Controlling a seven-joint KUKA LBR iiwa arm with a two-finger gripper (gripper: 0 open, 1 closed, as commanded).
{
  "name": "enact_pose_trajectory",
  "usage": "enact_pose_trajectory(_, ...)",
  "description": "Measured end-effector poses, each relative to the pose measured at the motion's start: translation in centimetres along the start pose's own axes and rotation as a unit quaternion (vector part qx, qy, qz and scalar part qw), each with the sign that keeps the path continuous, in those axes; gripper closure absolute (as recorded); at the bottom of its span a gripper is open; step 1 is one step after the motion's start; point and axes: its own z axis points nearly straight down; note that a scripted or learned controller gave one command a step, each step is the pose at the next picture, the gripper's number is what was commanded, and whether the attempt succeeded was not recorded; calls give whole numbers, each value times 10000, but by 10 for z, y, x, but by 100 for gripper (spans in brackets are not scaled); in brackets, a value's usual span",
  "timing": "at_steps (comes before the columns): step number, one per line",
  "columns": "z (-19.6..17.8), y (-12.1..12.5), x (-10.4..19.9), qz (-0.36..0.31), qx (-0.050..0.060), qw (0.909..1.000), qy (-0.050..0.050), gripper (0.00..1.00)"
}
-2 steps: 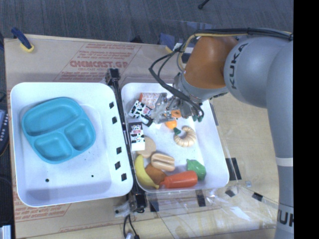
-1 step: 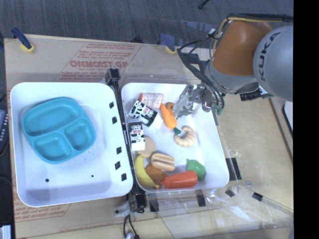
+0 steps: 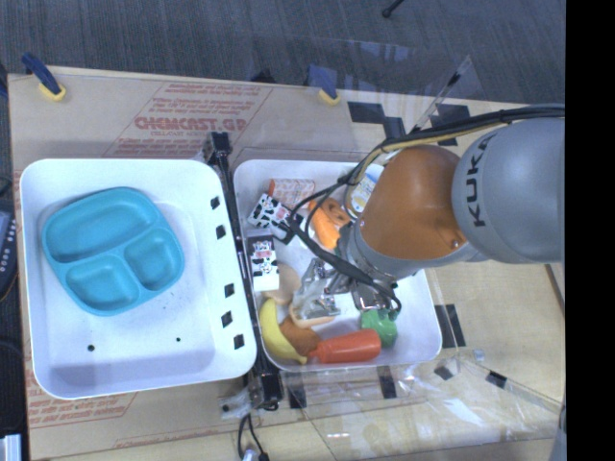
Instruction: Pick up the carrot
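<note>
I see the gripper (image 3: 322, 296) low in the right bin (image 3: 423, 339), just above the carrot (image 3: 348, 348) at the front wall, beside a banana (image 3: 274, 334). Can't tell finger state.

End effector (image 3: 320, 296) hangs above the carrot (image 3: 346, 348) beside a banana (image 3: 274, 336).

- You have two shallow white bins side by side on the wooden bench (image 3: 288, 94): the left bin (image 3: 58, 373) holds the blue three-compartment plastic tray (image 3: 110, 248) in its far left part.
- In the right bin (image 3: 423, 339), the orange-red carrot with a green top (image 3: 351, 346) lies along the near wall.
- The yellow banana (image 3: 272, 334) lies just left of that carrot.
- The end effector (image 3: 322, 291) hangs just behind both.
</note>
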Motion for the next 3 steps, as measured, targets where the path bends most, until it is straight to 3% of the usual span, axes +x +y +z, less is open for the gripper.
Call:
enact_pose_trajectory(1,13,-62,-34,-1187,52,9928,-163,100)
enact_pose_trajectory(2,14,-94,-86,-1191,64,9928,-133,100)
enact_pose_trajectory(3,-48,-7,-72,791,7,9968,-63,100)
